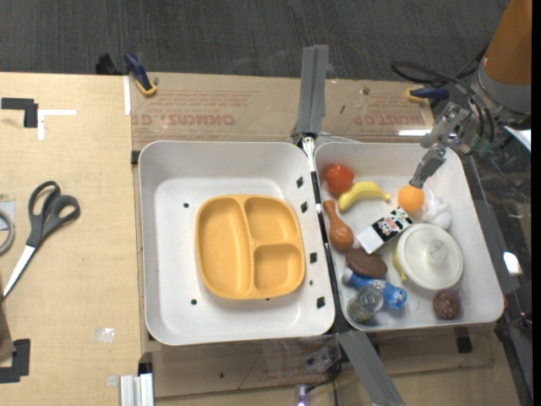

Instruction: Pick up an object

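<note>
The arm [511, 49] enters at the far right, its upper part cut off by the frame edge. The gripper [425, 169] hangs over the far side of the right bin [482, 227], one thin finger slanting down just beside an orange ball [411, 199]; whether it touches the ball, how wide the jaws stand, and whether anything is held, I cannot tell. Around the ball lie a banana [362, 194], a red tomato [339, 177], a brown drumstick [337, 225], a black-and-white carton [386, 227] and a white lidded bowl [430, 255]. Something white behind the ball is half hidden. The left bin [161, 252] holds a yellow divided plate [250, 246]. Scissors [38, 227] lie far left on the bench.
</note>
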`<action>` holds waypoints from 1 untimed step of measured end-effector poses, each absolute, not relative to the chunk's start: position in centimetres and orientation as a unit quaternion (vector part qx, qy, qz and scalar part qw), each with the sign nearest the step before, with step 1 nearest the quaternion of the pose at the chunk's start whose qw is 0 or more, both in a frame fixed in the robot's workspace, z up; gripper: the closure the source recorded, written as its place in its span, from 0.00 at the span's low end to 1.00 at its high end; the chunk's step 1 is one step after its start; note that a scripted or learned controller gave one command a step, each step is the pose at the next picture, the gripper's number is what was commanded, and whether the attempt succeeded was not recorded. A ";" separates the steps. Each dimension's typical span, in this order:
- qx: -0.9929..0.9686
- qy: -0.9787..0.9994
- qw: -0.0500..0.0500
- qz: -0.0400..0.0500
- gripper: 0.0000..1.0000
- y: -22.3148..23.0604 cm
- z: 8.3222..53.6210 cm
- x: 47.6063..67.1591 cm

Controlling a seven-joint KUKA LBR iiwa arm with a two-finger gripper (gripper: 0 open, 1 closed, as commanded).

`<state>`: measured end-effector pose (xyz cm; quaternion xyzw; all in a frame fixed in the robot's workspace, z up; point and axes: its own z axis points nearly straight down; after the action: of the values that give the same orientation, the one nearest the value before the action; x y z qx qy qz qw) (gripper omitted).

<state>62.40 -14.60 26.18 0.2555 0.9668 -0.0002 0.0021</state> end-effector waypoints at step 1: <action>0.296 0.955 0.006 0.001 0.00 -13.5 12.2 61.2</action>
<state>61.21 -13.49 12.17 0.2962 0.9551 0.0005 0.0059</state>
